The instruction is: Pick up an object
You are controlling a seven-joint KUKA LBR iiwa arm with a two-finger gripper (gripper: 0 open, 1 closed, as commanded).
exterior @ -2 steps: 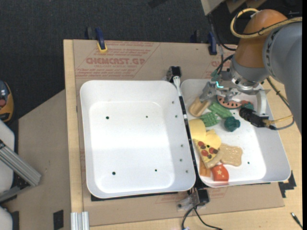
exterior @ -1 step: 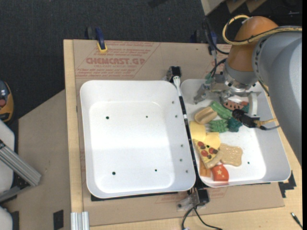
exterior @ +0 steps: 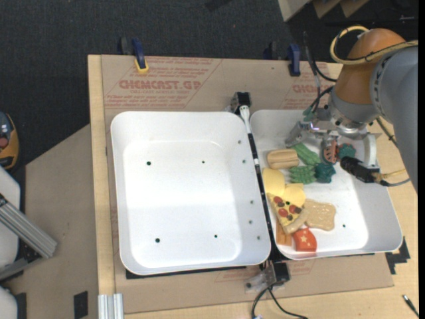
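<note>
Landmark: right bin (exterior: 372,234), shallow, white, on the table (exterior: 99,178).

Contents, nearest edge first:
- Red tomato-like piece (exterior: 305,240), round, at the bin's near rim.
- Toast slice (exterior: 319,215), tan, speckled, just beyond the tomato and touching the pizza piece.
- Pizza slice (exterior: 287,209), yellow-orange with red dots, along the bin's left wall.
- Yellow cheese-like block (exterior: 273,181), just beyond the pizza, against the same wall.
- Green leafy pieces (exterior: 307,172), dark green and teal, mid-bin, a long green strip running up from them toward the tool.
- Bread roll (exterior: 283,157), tan, oblong, lying crosswise by the left wall, beyond the cheese.

Tool (exterior: 330,145): low over the bin's far half, right of the roll, directly above the green pieces; a small red-orange item sits at its tip. Whether it is released or clenched cannot be told.

Left bin (exterior: 126,198): white, adjoining the right bin's left wall.
</note>
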